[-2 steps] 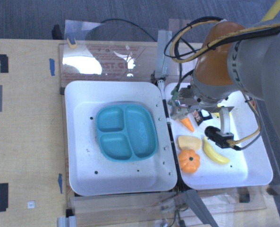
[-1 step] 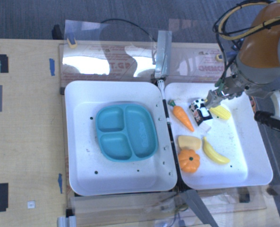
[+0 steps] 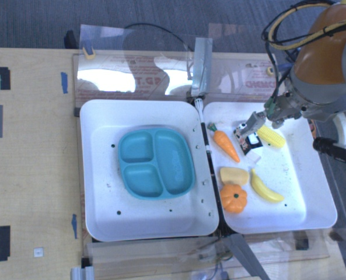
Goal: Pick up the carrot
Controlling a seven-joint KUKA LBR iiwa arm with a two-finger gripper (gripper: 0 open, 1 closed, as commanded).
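Inside the right white bin [image 3: 313,214] the tapered orange carrot [image 3: 226,145] lay near the left wall, beside a corn cob [image 3: 271,136], a curved banana [image 3: 266,188], a yellow wedge [image 3: 234,175] and a round pumpkin [image 3: 233,198], while the hand [image 3: 247,134] hovered just right of the carrot, whether open or closed I could not tell, and the left bin [image 3: 97,174] held a smooth teal divided plate [image 3: 156,161].

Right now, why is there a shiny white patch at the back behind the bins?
In the camera view, light glares off the clear plastic sheet behind the white left bin, washing it out; the orange carrot in the white right bin looks sharp and evenly lit.
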